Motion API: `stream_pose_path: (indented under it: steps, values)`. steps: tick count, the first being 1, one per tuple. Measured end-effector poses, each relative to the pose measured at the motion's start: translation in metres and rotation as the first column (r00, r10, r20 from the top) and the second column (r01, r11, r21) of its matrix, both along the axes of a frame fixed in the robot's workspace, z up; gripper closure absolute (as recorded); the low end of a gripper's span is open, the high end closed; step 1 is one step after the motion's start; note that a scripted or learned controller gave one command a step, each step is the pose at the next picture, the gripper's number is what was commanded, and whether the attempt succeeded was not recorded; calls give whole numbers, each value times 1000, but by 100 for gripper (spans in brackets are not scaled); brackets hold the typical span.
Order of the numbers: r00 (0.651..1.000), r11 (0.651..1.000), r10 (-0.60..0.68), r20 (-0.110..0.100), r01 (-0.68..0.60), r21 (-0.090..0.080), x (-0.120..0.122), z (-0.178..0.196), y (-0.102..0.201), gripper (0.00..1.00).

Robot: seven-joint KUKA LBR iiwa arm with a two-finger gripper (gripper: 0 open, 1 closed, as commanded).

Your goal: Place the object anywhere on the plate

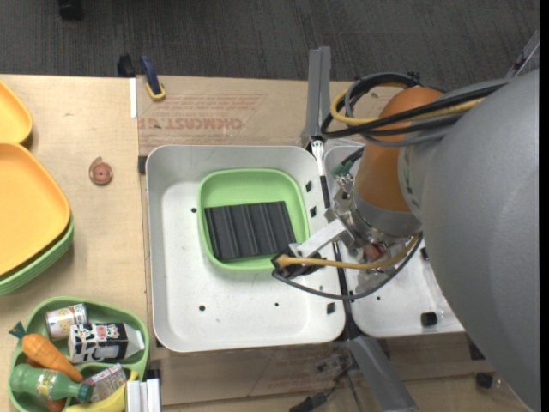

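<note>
Camera view: the black ridged slab [250,230] lies flat on the green plate [257,178] in the left-hand bin [223,307]. It looks light, stiff and ribbed, so I'd pinch across its edges. The gripper [369,251] hangs at that bin's right rim, and I can't tell if it's clenched or released

Your arm [489,196] reaches in from the right, its broad grey link low and close to the camera. The orange band [390,148] sits just above the wrist [377,217], and the wrist points steeply down. The gripper [364,249] hangs under the wrist, mostly hidden by it. Cables [377,88] loop over the band and sling below the wrist.
</note>
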State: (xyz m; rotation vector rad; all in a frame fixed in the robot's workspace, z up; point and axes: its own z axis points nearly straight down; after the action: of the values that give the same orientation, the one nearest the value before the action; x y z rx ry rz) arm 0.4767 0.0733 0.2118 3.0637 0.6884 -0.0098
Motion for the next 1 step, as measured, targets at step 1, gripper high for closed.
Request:
stream_pose_path:
  steps: [1]
  values:
    - [979, 979, -206, 2, 206, 0, 1, 33, -73, 0]
